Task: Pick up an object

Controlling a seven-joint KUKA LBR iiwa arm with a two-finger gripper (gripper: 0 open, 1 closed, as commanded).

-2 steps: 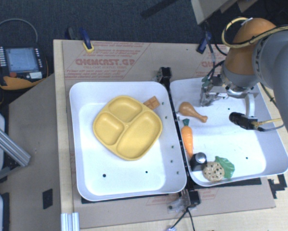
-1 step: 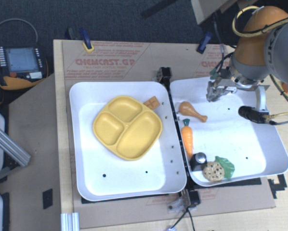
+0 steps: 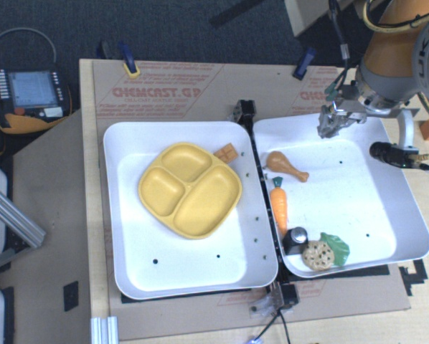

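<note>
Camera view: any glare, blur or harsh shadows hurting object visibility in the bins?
Camera view: lighting even and soft, shadows faint; the white bins are bright but not blown out; carrot, drumstick and yellow plate read sharp; the gripper is small and slightly soft, finger detail hard to resolve.

My arm point(image 3: 404, 41) is a rounded body with a broad orange band above a pale grey wrist section. Black cables loop over its top and run down one side. Below the wrist sits a small metallic gripper point(image 3: 334, 124), grey and silver, with thin wires feeding into it.
</note>
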